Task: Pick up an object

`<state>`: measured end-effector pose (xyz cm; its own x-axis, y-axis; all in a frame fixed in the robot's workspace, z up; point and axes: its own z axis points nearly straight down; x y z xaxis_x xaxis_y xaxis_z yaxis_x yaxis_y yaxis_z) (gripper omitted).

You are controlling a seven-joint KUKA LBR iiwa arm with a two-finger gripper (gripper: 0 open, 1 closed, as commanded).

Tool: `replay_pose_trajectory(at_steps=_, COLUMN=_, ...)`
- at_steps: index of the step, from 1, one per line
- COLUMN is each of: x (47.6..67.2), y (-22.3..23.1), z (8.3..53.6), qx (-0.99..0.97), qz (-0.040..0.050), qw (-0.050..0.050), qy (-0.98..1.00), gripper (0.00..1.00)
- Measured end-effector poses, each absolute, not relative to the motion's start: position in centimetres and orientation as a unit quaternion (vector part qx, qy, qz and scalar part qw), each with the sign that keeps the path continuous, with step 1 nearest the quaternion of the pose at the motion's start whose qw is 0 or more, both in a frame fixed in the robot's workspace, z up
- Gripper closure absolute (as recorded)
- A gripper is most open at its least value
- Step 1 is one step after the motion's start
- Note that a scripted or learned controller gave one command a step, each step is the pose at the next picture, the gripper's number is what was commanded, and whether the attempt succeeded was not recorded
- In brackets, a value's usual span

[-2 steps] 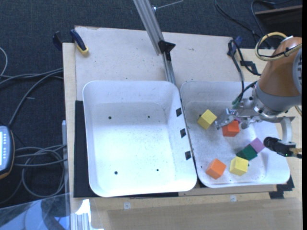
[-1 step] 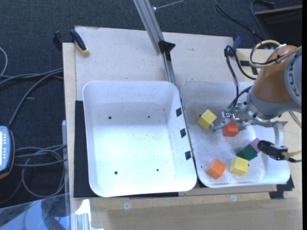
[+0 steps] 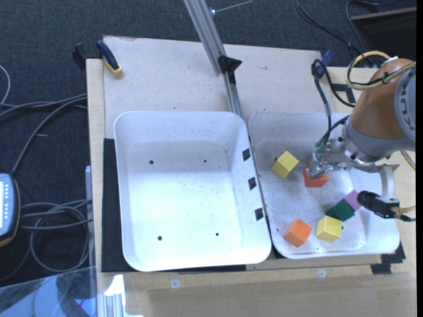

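Note:
The right bin (image 3: 277, 121) holds several small blocks. My gripper (image 3: 319, 169) hangs low in the middle of this bin, directly over a red block (image 3: 316, 180) and touching or almost touching its top. A yellow block (image 3: 285, 164) lies just to the left of the gripper. Toward the bin's front sit an orange block (image 3: 298, 232), a second yellow block (image 3: 329, 228), a green block (image 3: 342, 211) and a purple block (image 3: 353, 199). The red block is partly hidden by the gripper.
The left bin (image 3: 125, 127) stands beside the right one, with a shared raised rim between them. A metal bar (image 3: 210, 32) slants down from the top to the bins' junction. Cables hang around the arm's wrist (image 3: 380, 121) at the right.

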<state>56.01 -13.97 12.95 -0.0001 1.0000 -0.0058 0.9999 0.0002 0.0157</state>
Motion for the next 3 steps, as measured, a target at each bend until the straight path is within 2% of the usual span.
replay_pose_trajectory(at_steps=1, x=56.6, y=-13.4, z=17.6, qx=0.706, qz=0.0018, qw=0.003, qy=0.708, gripper=1.00)
replay_pose_trajectory(at_steps=2, x=57.0, y=-13.5, z=24.1, qx=0.706, qz=0.0024, qw=0.004, qy=0.708, gripper=1.00)
replay_pose_trajectory(at_steps=3, x=57.1, y=-13.5, z=26.8, qx=0.707, qz=0.0013, qw=0.002, qy=0.708, gripper=1.00)
